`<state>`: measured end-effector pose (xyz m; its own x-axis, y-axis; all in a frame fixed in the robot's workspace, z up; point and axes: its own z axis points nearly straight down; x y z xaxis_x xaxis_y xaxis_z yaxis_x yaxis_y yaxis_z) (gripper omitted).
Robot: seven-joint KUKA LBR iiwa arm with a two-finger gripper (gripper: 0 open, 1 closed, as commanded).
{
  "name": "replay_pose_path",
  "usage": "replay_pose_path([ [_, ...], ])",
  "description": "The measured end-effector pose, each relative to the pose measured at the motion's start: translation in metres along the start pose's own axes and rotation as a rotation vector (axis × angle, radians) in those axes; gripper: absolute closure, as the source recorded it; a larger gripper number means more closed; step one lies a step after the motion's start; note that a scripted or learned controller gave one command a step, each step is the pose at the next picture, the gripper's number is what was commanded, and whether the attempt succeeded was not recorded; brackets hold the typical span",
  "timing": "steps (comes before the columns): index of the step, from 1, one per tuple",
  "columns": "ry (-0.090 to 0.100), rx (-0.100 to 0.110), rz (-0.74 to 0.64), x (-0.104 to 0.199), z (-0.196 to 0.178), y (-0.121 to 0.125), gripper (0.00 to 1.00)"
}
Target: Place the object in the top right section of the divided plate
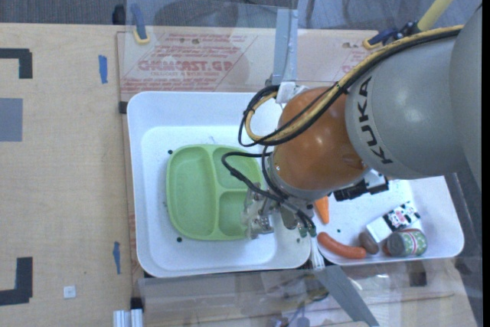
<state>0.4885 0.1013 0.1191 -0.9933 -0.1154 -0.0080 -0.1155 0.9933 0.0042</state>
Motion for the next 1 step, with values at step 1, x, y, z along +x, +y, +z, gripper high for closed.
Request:
replay_pose_path([
  [1,0.008,0.003,0.151,-0.0479,-0.0105,0.0081,1.00],
])
